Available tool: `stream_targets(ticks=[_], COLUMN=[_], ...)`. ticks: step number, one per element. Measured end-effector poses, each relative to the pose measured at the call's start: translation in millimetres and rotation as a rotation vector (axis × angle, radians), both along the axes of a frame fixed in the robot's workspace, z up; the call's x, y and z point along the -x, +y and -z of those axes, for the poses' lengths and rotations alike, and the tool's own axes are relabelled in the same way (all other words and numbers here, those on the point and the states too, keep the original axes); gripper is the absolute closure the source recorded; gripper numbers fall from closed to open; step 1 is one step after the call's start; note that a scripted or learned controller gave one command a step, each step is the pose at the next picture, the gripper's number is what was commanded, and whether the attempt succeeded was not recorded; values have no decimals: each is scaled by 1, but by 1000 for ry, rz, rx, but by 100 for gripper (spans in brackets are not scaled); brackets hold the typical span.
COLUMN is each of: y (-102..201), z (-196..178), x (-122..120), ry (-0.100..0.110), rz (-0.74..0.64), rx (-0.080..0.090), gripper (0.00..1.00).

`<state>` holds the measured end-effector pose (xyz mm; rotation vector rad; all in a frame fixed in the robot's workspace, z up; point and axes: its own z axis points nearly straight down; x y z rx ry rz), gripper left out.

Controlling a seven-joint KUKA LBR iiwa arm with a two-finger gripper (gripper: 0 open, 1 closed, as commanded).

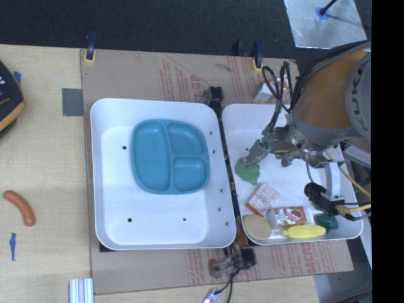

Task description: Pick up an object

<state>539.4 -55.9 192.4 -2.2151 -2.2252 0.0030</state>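
Note:
My gripper [260, 151] hangs low over the left half of the right bin [353, 232], reaching in from the right. Just below and left of it lies a crumpled green leafy item [247, 171], close to the gripper; contact between them is unclear. Further toward the bin's front lie a red-and-white packet [262, 198], a round tan disc [256, 227], a small red-and-white pouch [289, 217], a yellow banana-like piece [305, 231] and a dark green item [328, 221].
The left bin [104, 169] holds a blue divided plate [169, 155]. A sausage [20, 207] lies on the bench far left, and a yellow-and-black device [9, 96] sits at the left edge. The grey arm [328, 100] covers the right bin's back right.

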Motion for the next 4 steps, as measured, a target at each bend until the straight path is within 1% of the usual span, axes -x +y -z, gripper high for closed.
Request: stream_targets(ticks=[1, 2, 3, 4], y=[-40, 32, 25, 24], z=[95, 0, 1, -9], x=[-64, -49, -25, -25], ry=[1, 0, 2, 4], rz=[1, 0, 1, -1], rx=[2, -1, 1, 1], gripper=[0, 0, 0, 100])
